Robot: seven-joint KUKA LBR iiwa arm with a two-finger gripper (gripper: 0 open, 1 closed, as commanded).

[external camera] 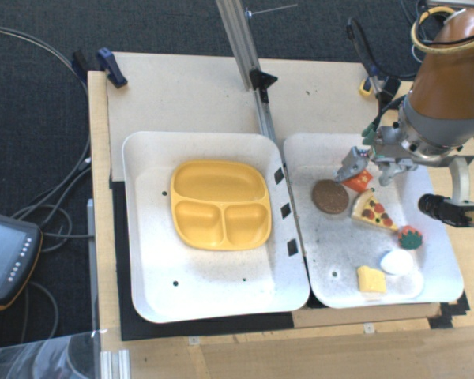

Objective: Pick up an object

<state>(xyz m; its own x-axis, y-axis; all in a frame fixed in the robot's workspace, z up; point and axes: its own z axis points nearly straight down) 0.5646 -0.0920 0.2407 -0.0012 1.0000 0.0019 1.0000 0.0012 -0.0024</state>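
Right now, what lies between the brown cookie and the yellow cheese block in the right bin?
In the camera view, only bare speckled bin floor lies between the brown cookie and the cheese block. The pizza slice sits off to the right of that line.

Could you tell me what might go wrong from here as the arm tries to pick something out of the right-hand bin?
The gripper hangs over an orange-red toy that sits close to the brown cookie and the pizza slice; closing there could nudge either neighbour or catch two at once. The toy is small and partly hidden under the fingers, so the grasp may well slip or land off-centre.
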